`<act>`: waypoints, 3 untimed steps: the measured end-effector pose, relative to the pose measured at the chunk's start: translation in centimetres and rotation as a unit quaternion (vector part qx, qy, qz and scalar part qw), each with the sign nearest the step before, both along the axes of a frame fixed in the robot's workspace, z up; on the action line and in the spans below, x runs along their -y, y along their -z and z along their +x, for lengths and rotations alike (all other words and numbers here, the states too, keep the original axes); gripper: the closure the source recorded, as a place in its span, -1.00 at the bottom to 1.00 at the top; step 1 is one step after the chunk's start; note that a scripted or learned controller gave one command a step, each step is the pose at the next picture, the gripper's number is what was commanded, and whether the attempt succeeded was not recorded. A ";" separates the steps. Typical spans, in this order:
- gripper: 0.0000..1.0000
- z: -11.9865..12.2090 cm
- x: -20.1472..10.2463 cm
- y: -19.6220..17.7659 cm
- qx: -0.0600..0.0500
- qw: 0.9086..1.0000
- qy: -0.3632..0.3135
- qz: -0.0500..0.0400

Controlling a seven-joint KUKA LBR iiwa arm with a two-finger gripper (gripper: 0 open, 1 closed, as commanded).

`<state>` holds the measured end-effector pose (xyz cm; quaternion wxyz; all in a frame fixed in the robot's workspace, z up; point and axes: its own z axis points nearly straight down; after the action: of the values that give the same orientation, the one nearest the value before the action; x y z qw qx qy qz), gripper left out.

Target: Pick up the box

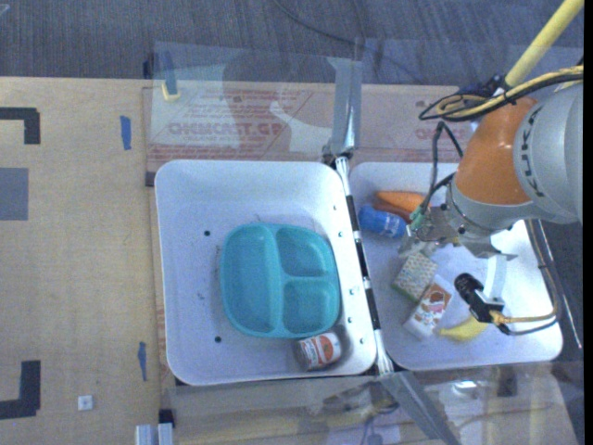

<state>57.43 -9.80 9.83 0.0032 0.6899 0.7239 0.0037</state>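
One box (429,309) (label unreadable) below gripper (435,233).

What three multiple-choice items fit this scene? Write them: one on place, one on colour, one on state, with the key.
1. Where is the can?
A. left bin, near edge
B. right bin
C. on the bench

2. What colour is the divided plate?
A. red
B. teal
C. black

3. How does the box lie?
A. held in the air
B. flat on the right bin floor
C. inside the plate

Key: A, the can sits below the plate in the left bin; B, the plate is teal; C is wrong, B holds: it rests beside the banana.
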 end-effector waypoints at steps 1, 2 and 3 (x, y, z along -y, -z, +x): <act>1.00 -2.8 -3.2 -8.6 -0.005 1.000 0.011 0.000; -1.00 -2.8 -3.2 -8.6 -0.005 1.000 0.011 0.000; -1.00 -1.5 0.0 -0.7 -0.003 1.000 -0.031 0.000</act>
<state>55.92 -9.77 10.49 0.0011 0.6674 0.7447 0.0021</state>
